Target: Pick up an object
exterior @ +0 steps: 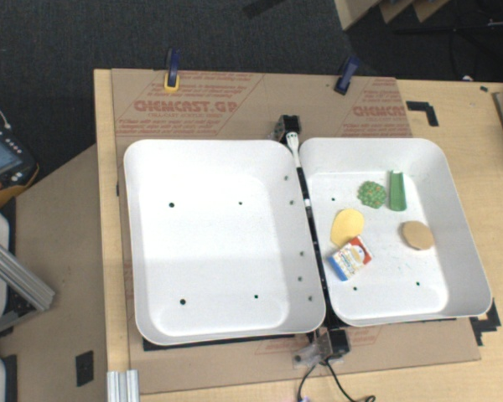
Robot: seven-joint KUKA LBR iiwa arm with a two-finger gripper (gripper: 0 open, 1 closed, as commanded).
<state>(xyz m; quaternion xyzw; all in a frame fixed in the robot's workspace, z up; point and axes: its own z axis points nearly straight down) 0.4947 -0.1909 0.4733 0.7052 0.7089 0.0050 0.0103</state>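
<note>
Nothing is lifted yet: yellow piece [347,224], packet [350,259], green block [396,190] and tan disc [417,235] all lie inside the right bin [386,296] (whole pick remains). Pincer state: cannot tell.

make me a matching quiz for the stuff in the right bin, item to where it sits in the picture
Things:
1. green stick
2. yellow piece
3. tan disc
4. red, white and blue packet

Places:
A. lowest in the view, under the yellow piece
B. just right of the bumpy green ball
C. farthest right, below the stick
D. just above the packet, lower left of the ball

Pairs: 1-B, 2-D, 3-C, 4-A
</note>
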